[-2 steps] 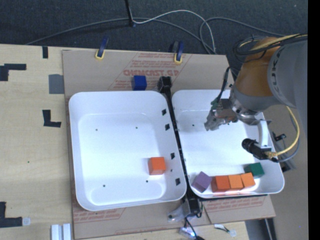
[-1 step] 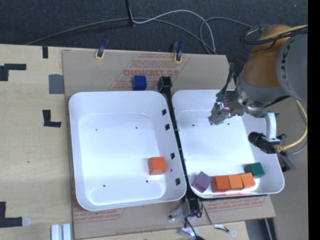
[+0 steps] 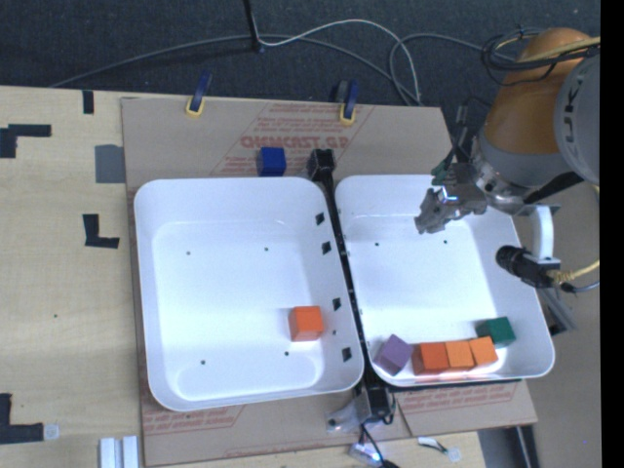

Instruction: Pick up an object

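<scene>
My gripper (image 3: 432, 216) hangs over the far part of the right bin (image 3: 409, 195), with nothing seen between its fingers. Along that bin's near wall lie a purple block (image 3: 393, 354), an orange block (image 3: 430, 358), a second orange block (image 3: 458, 356), a lighter orange block (image 3: 484, 352) and a green block (image 3: 498, 331). They sit well below the gripper in the view. An orange cube (image 3: 306, 323) rests in the left bin (image 3: 195, 208) near its right wall.
A blue cube (image 3: 272, 160) lies on the cardboard behind the left bin. Black clips (image 3: 321, 164) run along the divide between the bins. Blue-and-yellow clamps (image 3: 200, 96) hold the cardboard's far edge. Cables trail across the dark floor behind.
</scene>
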